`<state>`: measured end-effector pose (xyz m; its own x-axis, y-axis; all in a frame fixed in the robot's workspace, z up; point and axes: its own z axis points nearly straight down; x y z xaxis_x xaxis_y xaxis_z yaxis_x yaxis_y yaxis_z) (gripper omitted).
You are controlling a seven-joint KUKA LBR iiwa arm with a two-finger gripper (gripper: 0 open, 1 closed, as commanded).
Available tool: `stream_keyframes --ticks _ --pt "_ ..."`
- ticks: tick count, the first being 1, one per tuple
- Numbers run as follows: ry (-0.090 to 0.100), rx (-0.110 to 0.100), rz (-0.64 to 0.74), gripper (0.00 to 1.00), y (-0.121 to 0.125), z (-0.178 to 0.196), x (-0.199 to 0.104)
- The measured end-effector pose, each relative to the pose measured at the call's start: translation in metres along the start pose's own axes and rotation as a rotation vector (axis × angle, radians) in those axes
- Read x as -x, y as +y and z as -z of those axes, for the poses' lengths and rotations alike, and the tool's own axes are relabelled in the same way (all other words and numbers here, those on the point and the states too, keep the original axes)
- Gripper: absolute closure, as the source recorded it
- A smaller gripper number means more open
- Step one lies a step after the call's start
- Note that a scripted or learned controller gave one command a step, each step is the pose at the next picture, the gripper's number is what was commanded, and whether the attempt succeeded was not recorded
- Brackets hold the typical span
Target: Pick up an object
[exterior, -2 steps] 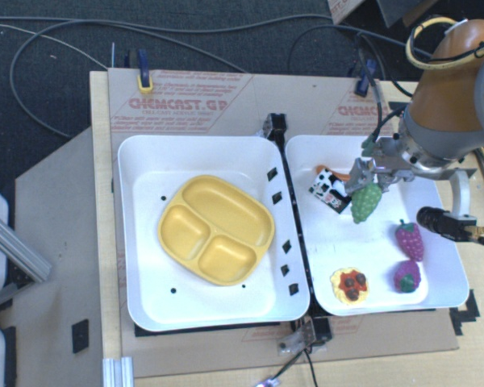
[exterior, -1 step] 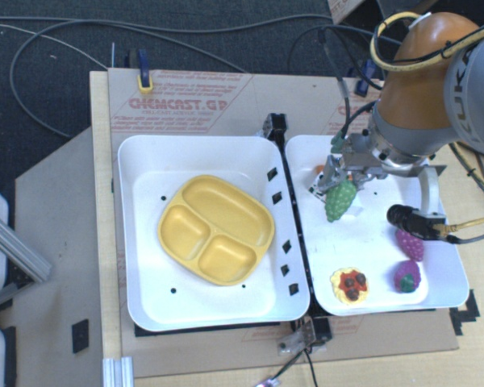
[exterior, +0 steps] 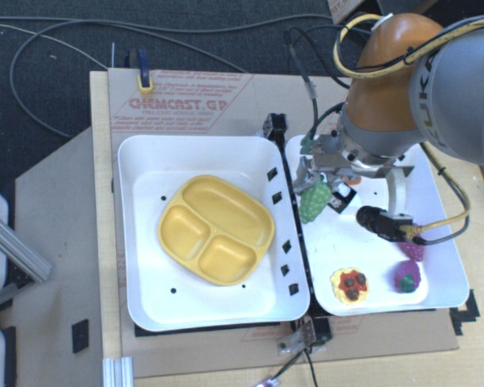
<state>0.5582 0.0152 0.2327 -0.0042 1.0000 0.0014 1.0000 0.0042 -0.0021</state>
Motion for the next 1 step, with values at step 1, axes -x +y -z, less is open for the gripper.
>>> stream_keyframes --ticks 1 --pt "0.0 -0.001 0.0 1.0 0.0032 -0.0127 -0.0531"
